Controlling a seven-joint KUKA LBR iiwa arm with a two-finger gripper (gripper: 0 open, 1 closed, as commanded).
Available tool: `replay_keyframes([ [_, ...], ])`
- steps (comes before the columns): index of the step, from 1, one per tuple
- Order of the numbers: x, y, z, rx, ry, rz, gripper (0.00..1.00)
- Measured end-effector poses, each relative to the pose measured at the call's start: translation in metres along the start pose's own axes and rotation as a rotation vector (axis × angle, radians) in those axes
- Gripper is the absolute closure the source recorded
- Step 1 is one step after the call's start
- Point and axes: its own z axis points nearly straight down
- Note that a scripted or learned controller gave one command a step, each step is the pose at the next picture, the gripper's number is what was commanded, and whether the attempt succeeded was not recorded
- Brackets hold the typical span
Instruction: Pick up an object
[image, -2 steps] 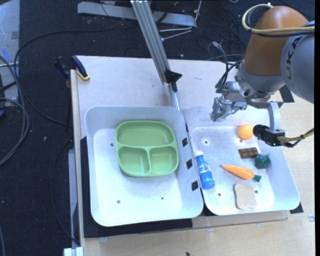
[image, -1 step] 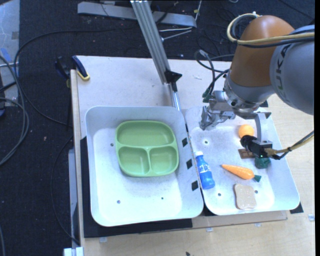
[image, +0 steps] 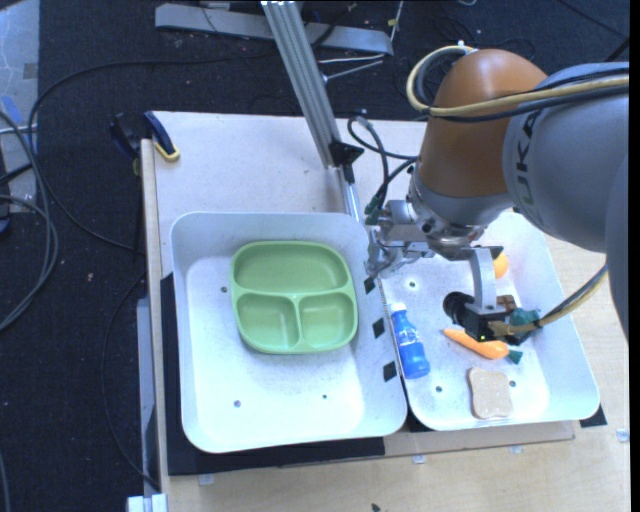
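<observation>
We see the gripper (image: 380, 262) just right of the frame's centre, hanging over the seam where the two white bins meet. It sits under the arm's (image: 560, 150) orange wrist dome, and the arm comes in from the upper right. The wrist and its fittings hide the gripper's working end, so we cannot tell how far open it is. We see nothing held in it.

The left bin (image: 260, 400) fills the lower centre-left of the frame. A green plate (image: 295, 297) divided into three compartments lies flat in its upper half.

The right bin (image: 555, 385) holds the smaller things. A blue and white tube (image: 405, 340) lies along the bin's left side, just below the gripper and a little to its right, with its white end pointing up the frame. An orange carrot (image: 478, 343) with a green end lies to the right of the tube, near the middle of the bin. Below the carrot, towards the bin's lower edge, a beige slice (image: 490, 392) lies flat and apart from the carrot. A small yellow-orange thing (image: 500, 265) peeks out beside the wrist, and most of it is hidden.

Both bins rest on a pale bench (image: 240, 160).
</observation>
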Motion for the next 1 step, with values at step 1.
replay_keyframes([
  [1,0.0409,-0.0275,0.0205,0.001,0.0,0.001,1.0],
])
